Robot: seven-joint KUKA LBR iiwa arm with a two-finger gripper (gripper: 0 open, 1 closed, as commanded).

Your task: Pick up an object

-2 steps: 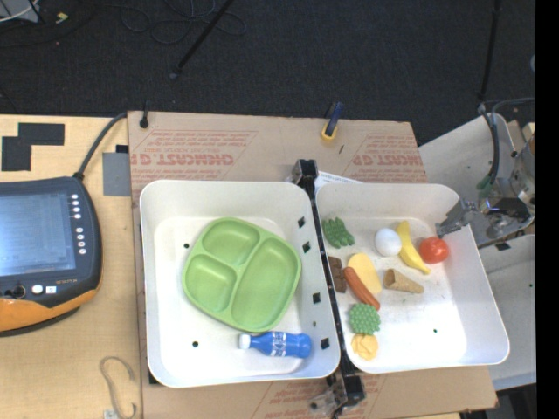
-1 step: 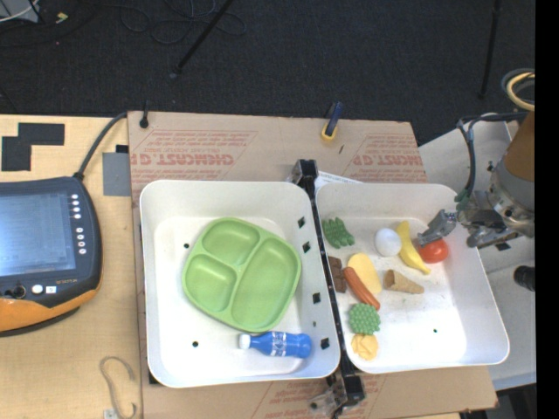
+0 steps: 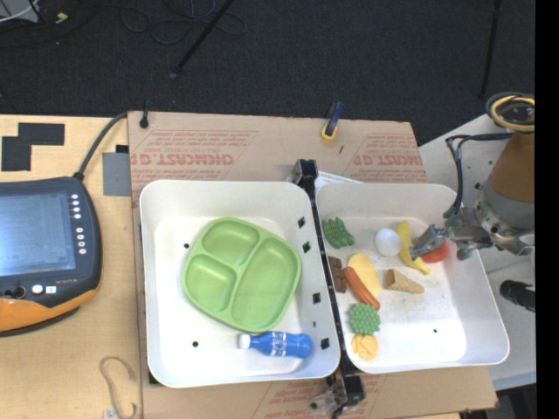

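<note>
A surface [image 3: 52, 339] of light wood runs across the scene, with a sheet of brown cardboard [image 3: 262, 151] laid on it under two shallow white bins set side by side. The left bin [image 3: 166, 208] holds a green plate [image 3: 242, 273] with three compartments, lying flat near its middle, and a small blue and white bottle [image 3: 278, 344] on its side just beyond the plate's near edge. The right bin [image 3: 476, 339] holds a scatter of toy food gathered in its left and middle part. The arm [image 3: 511, 177], grey with an orange band, reaches in from the right and hangs over the right bin's right wall. Its pincer [image 3: 430, 241] sits low over the bin's far right part, right against a red piece [image 3: 434, 252]; whether the pincer is open, or has hold of anything, cannot be told from here. Just left of the pincer stand a yellow banana [image 3: 405, 239] and a white egg [image 3: 387, 240], close together. Further left is a green leafy piece [image 3: 337, 231] near the wall between the bins. Below these lie a yellow and orange piece [image 3: 363, 278] set at a slant, a dark brown piece [image 3: 336, 274] at its left, and a tan wedge [image 3: 402, 280] at its right. Nearer still sit a green bumpy piece [image 3: 365, 318] and a small yellow piece [image 3: 365, 346], touching. On the far left of the surface rests a grey and orange tablet with a screen [image 3: 39, 243]. A blue and yellow clip [image 3: 332, 121] grips the cardboard's far edge.
</note>
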